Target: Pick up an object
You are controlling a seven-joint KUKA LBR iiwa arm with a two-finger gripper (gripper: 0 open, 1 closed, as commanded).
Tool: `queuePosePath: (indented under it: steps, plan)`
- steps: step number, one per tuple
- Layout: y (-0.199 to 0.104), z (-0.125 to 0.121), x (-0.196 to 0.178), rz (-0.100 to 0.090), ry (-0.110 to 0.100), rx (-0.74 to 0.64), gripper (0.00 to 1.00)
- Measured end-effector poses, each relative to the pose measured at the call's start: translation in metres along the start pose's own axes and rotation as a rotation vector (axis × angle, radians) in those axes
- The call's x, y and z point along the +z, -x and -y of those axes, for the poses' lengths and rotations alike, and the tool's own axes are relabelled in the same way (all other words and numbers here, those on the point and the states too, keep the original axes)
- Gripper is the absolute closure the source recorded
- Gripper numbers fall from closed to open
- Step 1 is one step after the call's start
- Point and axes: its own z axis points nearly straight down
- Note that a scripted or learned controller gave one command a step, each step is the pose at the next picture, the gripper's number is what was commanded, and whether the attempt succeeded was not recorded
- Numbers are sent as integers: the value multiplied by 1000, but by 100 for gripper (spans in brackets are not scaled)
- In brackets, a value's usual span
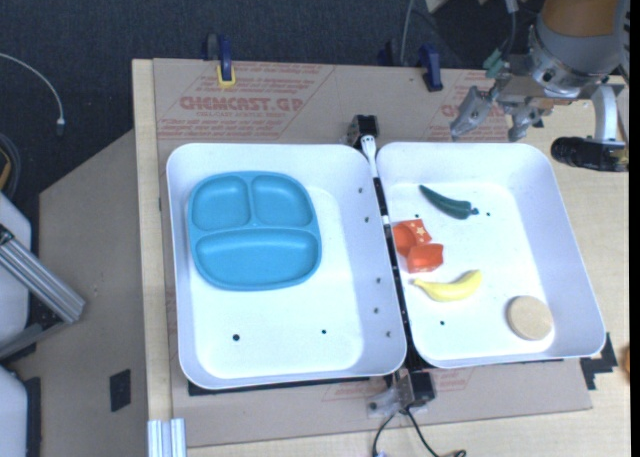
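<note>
The right bin (560, 205) holds a dark green pepper (447, 203), a red chunk (417, 246), a yellow banana (449, 286) and a round tan cookie (529, 317). My gripper (495, 123) hangs above the bin's far edge, up and to the right of the green pepper. Its two fingers are spread apart and open, with nothing between them.
The left bin (345, 275) carries a blue divided plate (254, 229). A row of clips runs down the seam between the bins (383, 235). Clamps sit on the bench's far edge (225, 60).
</note>
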Motion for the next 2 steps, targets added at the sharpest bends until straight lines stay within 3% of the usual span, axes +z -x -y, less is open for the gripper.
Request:
queuePosePath:
  steps: [1,2]
  plan:
    - [0,-1,-9,1,14,-2,0]
    - [-3,5,48,1,12,-2,0]
